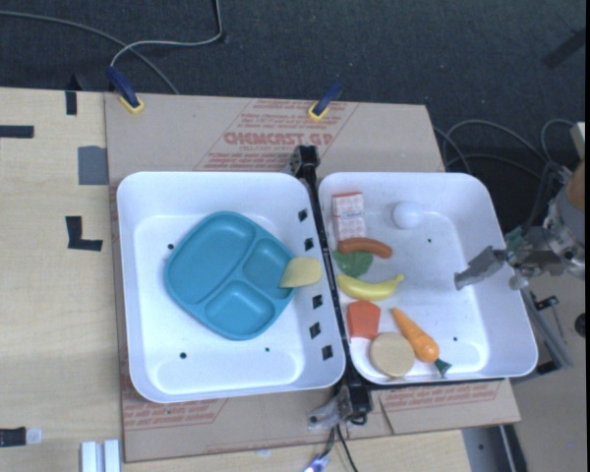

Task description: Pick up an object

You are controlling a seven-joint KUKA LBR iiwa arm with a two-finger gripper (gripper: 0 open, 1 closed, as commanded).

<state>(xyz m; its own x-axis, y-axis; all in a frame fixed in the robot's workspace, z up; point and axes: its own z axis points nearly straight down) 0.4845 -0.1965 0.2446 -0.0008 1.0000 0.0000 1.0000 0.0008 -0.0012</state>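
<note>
Over the right bin, by its outer wall: gripper, above bare white floor, holding nothing visible. Cannot tell whether wide or narrow; too small and blurred at that slant. Nearest to it, toward the view's left and slightly lower: carrot, lying aslant, touching or nearly touching a round biscuit. Farther off the same way: banana, with a red cup just below it and a sausage just above. Up and left of the gripper, apart from the rest: white ball. Well beyond all that, in the left bin: blue plate with a yellow piece at its edge. Nothing picked yet; probably in the approach. Risks from here: closing on bare floor if lowered at this spot, since no item sits beneath. At the carrot, likely to nudge the biscuit or pinch both, given the contact. At the ball, apt to roll away or squirt out under an off-centre squeeze. At the banana, crowded by cup and sausage, so little room to straddle. Close to the bin wall, so some chance of clipping the rim on the way down.
</note>
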